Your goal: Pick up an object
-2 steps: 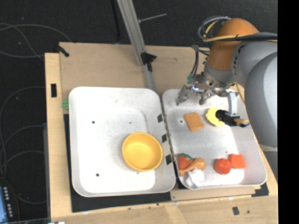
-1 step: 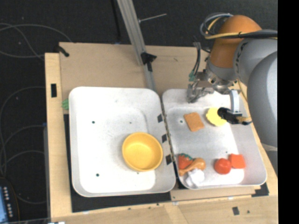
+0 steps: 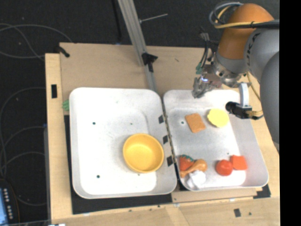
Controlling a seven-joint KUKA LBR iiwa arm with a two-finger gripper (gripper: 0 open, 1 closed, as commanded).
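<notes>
Bowl (image 3: 143, 152) comes first from the left, a yellow one sitting in the left bin (image 3: 94, 112), close to the divider between the two bins. Past that divider, in the right bin (image 3: 244, 140), a clump of orange and white items (image 3: 192, 168) lies in the near corner against the divider, with a tan cracker-like piece (image 3: 194, 123) farther back, then a pale yellow disc (image 3: 218, 118) beside it, and a red ball (image 3: 224, 167) touching an orange block (image 3: 239, 162) toward the bin's outer wall. The hand (image 3: 201, 87) hangs over the far rim of the right bin, back from the tan piece, with nothing visibly in it; how far it is open I cannot tell. A sound pick, I judge, means choosing a thing that lies apart, such as the tan piece or the disc, centring over it and descending straight. The clump's separate items are hard to make out, and the arm's bulk cuts off the counter behind.
</notes>
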